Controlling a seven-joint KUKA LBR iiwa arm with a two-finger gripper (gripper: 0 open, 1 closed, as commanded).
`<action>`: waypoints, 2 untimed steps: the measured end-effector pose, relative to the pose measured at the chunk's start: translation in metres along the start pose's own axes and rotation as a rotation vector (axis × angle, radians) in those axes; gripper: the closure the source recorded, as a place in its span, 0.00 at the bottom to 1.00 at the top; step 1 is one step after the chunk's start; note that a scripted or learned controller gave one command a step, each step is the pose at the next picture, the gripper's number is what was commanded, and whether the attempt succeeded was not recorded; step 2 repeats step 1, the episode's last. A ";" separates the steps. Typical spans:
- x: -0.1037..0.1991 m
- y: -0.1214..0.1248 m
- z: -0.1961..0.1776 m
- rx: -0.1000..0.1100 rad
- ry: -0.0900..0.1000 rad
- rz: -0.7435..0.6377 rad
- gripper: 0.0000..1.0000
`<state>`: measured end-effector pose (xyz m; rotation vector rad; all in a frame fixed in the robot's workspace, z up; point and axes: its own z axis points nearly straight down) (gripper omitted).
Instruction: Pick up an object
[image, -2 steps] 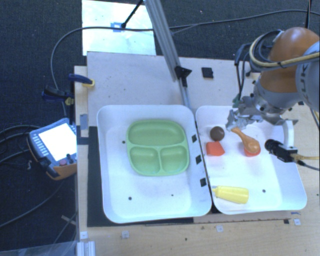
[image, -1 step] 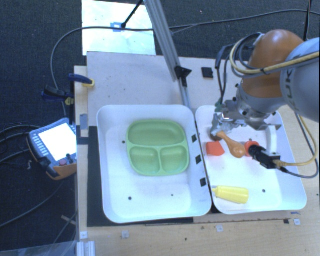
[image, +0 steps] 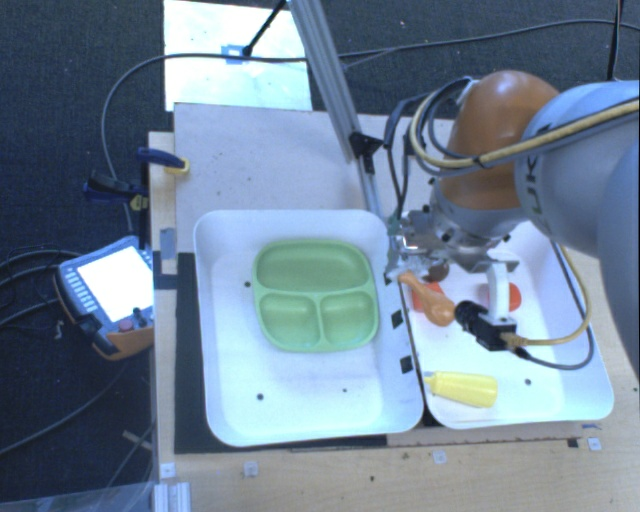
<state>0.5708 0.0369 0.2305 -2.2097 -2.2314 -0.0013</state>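
Note:
In the right bin (image: 590, 390) an orange carrot-shaped toy (image: 432, 302) lies near the left wall. A yellow oblong object (image: 463, 388) rests near the front of that bin. A white and red item (image: 501, 294) lies just right of the orange toy. My gripper (image: 432, 266) hangs low over the bin's back left part, directly above the orange toy's upper end, and the grey wrist hides most of it.
The left bin (image: 230, 390) holds a green divided plate (image: 315, 295). A black plug on a yellow cable (image: 483, 327) dangles beside the orange toy. A slanted metal pole (image: 335, 85) rises behind the bins. A tablet-like pendant (image: 108, 290) lies off the bench at left.

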 end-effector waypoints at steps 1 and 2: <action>0.053 -0.015 0.009 0.001 0.000 0.000 1.00; 0.053 -0.015 0.009 0.001 0.000 0.000 1.00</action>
